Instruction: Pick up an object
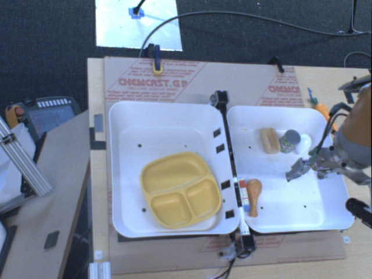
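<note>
Across the brown board [197, 77] under both bins, the red word "CHEMCAST" is printed twice, once at 12 o'clock of the left bin [125, 156] and once, partly cut by the right bin [279, 217], near the far right corner; the smaller print after it cannot be read. A yellow divided tray [180, 189] is seen lying in the left bin. In the right bin, a tan block [269, 140] and a grey-green can-like object [289, 140] are set just beside each other toward 12 o'clock, with a white object [303, 145] touching the can that is hard to make out. An orange drumstick-shaped toy [253, 195] is placed at 7 o'clock of that bin, by the divider. The gripper [297, 171] is shown low over the bin's middle, at 3 o'clock of the toy and 5 o'clock of the can, apart from both. Whether its fingers are spread or closed cannot be told, and nothing is seen held. The arm [356, 133] is cut off at the right.
</note>
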You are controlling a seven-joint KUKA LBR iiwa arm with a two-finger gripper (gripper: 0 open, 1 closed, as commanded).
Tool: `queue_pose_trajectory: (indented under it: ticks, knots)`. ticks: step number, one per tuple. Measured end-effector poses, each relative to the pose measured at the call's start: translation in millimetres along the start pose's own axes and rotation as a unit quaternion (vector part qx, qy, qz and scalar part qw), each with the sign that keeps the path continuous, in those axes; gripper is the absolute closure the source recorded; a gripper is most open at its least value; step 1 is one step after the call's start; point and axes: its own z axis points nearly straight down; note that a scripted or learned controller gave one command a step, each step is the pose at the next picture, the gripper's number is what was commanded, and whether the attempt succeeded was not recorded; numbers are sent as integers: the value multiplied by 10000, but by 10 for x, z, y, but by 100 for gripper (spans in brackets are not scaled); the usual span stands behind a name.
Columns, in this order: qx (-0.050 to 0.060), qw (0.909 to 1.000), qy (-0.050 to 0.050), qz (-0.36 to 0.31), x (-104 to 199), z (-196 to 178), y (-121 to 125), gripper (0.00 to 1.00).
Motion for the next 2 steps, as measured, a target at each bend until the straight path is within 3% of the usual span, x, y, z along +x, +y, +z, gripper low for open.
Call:
queue_pose_trajectory:
  ticks: [1,2]
  knots:
    - [-47,10000,-11,-13,1,-41,26,0]
    - [-23,10000,-4,1,-72,547,-7,0]
